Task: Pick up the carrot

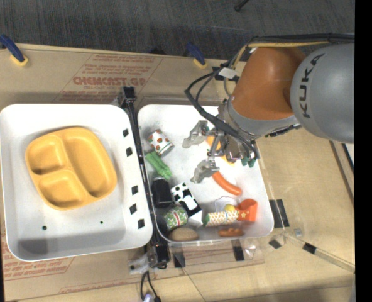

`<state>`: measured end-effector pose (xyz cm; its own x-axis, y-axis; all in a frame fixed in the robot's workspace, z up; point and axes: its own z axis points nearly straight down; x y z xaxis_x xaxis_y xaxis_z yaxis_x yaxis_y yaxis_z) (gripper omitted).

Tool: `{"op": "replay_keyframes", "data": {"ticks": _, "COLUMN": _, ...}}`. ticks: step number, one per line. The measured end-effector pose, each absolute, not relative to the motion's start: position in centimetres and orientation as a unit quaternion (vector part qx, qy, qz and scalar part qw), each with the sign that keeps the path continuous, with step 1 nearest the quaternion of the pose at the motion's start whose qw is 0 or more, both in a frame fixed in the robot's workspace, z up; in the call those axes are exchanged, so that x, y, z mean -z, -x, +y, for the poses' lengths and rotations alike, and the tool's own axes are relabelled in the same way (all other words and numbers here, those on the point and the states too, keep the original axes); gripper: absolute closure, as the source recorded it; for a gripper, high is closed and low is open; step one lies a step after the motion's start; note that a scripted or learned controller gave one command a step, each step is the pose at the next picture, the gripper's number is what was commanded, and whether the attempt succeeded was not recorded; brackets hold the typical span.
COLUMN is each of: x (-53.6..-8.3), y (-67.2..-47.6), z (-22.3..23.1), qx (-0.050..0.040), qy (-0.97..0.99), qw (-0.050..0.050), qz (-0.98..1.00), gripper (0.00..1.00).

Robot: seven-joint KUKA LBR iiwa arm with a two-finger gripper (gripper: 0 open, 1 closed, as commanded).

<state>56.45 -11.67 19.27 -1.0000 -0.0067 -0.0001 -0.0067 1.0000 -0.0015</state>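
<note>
While I watch from the overhead camera, I see the grey arm with its orange band (268, 83) reaching in from the right over the right-hand shallow white bin (173, 115). My two-finger metal gripper (200, 151) hangs over that bin's middle with its fingers spread apart and nothing between them; one fingertip sits near the bin's upper middle, the other lower, just beside the carrot. The slim orange carrot (227, 183) lies on the bin floor, slanting down toward the right, apart from the fingers. Below it I see a red and patterned toy (231, 215), a black-and-white cow-patterned block (186, 198) and a green pea pod (158, 166). The left-hand white bin (22, 231) holds a yellow divided plastic tray (70, 167).
</note>
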Motion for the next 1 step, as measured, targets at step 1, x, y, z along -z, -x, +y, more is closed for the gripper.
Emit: {"op": "replay_keyframes", "data": {"ticks": 1, "x": -13.57, "y": -59.55, "z": -17.79, "qx": 0.0005, "qy": -0.116, "qw": 0.000, "qz": 0.993, "gripper": 0.00}}
